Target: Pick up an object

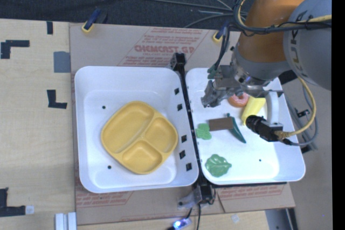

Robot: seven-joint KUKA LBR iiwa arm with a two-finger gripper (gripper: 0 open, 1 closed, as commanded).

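Right bin (291, 169) holds the pickable stuff: small green lump (203, 131) near the divider, brown block (220, 125) just beside it, dark teal wedge (237, 130) touching the block's right end, leafy green piece (218, 165) near the front wall, orange piece (237, 99) and yellow piece (252, 109) partly hidden under the wrist

Left bin (86, 116) has a yellow divided plate (139, 137), lying flat, well apart from the arm

Claw (211, 98) hangs over the back-left part of the right bin, pointing down and toward the divider. Can't tell whether it's spread or pressed together, the tips blur into dark metal against the white floor. Nothing visible between them, so I'd call it not holding anything

Nearest targets: brown block and green lump, both just in front of the claw, toward the near edge of the bin. Orange piece sits just to the claw's right, close under the wrist

Handling guess: these look like small toy food bits, light, probably stiff plastic or rubbery, smooth surface so likely a bit slippery. Not fragile. Brown block is the best bet: flat parallel sides, take it across the short width. Teal wedge touches it, so a sloppy close may nudge both. Green lump is rounded and low, may squirt out. Leafy piece lies flat, hard to get under

Plate is too wide and flat for this claw; only the rim would work
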